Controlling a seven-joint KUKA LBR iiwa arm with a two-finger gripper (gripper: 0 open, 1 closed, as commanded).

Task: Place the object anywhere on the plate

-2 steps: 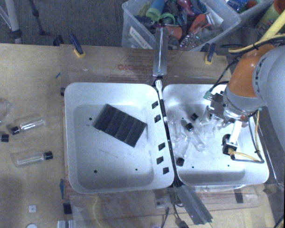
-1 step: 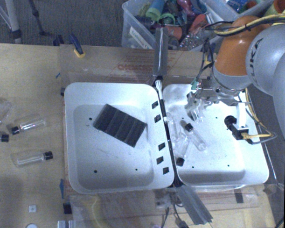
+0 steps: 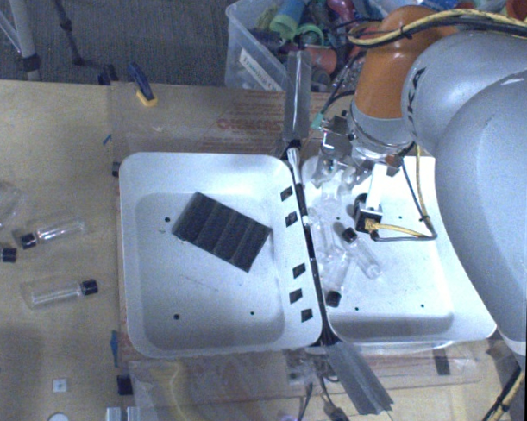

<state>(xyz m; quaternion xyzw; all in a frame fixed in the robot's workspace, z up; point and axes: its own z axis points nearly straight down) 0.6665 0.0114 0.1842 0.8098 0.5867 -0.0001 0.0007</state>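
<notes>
Far left, on the tan bench point(image 3: 59, 138): several clear vials with dark caps point(image 3: 62, 289) lie loose, well apart from the bins.

Left bin point(image 3: 128, 270), white and shallow: a dark ribbed rectangular plate point(image 3: 222, 231) lies flat on its floor, turned at a slant, nearer the bin's back half. Nothing rests on the plate.

Between the bins: a thin dark divider strip point(image 3: 301, 250) with small black tabs along it.

Right bin point(image 3: 432, 315): a cluster of clear vials point(image 3: 344, 251) with dark caps lies against the left wall, close to the divider; individual pieces are hard to separate because of glare.

Above the right bin's back left corner: the gripper point(image 3: 358, 178) hangs down from the grey arm with orange band point(image 3: 384, 80), just over the vial cluster. Cannot tell how its tips stand, nor whether anything is in them. A yellow cable point(image 3: 401, 229) loops beside it.

Behind the bins: a clear tub of coloured items point(image 3: 296, 25).
</notes>
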